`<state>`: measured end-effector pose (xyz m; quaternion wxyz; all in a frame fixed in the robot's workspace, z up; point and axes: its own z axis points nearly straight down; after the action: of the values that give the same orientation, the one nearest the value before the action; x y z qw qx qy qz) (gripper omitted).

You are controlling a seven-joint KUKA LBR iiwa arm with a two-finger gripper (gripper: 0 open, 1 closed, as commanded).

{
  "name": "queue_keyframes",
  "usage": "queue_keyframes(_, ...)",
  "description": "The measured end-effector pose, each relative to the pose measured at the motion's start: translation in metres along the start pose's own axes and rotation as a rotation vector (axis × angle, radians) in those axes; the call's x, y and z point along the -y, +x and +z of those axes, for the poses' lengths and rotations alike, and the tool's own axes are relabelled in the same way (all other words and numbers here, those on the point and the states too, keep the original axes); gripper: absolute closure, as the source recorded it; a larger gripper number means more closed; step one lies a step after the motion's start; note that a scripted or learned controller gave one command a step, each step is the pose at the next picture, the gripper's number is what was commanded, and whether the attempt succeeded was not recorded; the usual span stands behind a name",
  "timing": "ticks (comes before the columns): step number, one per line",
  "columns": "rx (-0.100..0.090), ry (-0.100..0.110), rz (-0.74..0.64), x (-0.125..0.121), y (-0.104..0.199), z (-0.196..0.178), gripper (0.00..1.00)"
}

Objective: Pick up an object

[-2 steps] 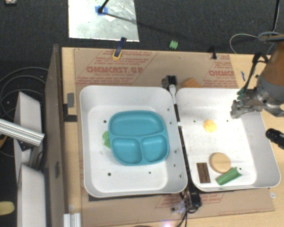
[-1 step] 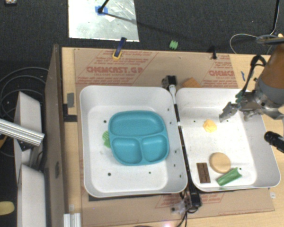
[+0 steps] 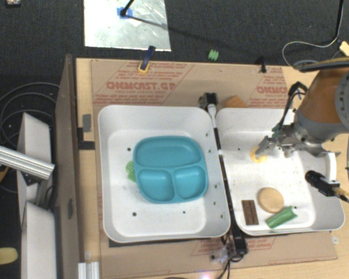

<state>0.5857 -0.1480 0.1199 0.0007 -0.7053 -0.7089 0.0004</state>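
In the right bin (image 3: pixel 314 214), my gripper (image 3: pixel 267 148) hangs low over the middle of the floor, reaching in from the right. A small yellow object (image 3: pixel 258 154) lies right at its tip, partly covered by it. Nearer the front edge of the same bin lie a round tan disc (image 3: pixel 271 199), a brown bar (image 3: pixel 250 212) and a green cylinder (image 3: pixel 280 217), close together and well apart from the gripper.
The left bin (image 3: pixel 116 156) holds a blue divided plate (image 3: pixel 170 168) with a green piece (image 3: pixel 130 170) poking out from under its left edge. A black divider (image 3: pixel 220 156) runs between the bins. Cables hang around the arm at right.
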Motion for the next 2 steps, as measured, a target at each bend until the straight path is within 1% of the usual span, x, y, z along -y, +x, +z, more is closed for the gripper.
queue_keyframes(1,0.001,-0.002,0.0,-0.006,0.004,0.037,0.0)
queue_keyframes(2,0.001,-0.005,-0.001,-0.007,0.004,0.025,1.0)
